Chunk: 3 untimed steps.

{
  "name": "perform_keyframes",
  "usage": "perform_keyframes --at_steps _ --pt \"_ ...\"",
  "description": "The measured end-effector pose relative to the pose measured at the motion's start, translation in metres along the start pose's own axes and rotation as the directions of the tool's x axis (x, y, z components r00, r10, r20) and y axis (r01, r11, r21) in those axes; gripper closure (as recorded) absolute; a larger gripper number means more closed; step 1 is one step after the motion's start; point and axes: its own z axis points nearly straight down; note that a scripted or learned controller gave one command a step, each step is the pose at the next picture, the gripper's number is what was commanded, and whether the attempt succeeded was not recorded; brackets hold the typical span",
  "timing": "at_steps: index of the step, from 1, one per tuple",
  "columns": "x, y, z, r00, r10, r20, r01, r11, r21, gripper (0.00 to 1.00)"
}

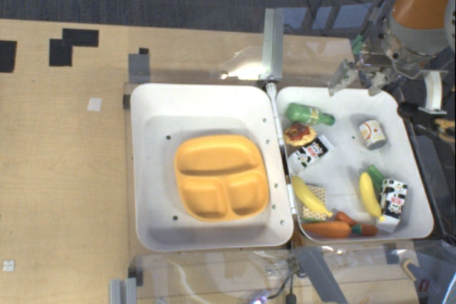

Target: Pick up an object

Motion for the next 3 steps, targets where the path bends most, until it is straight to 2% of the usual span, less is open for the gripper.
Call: perform_keyframes --at_steps 1,2,3 --pt "0.001 0.002 -0.011 1.000 -0.005 0.000 0.005 1.000 -0.005 1.00" --pt "-0.023 0.005 -0.150 0.999 -0.038 0.002 0.038 0.999 -0.004 1.00" --pt "-0.075 0.035 -0.159 0.952 -0.307 0.003 0.307 0.952 -0.003 1.00"
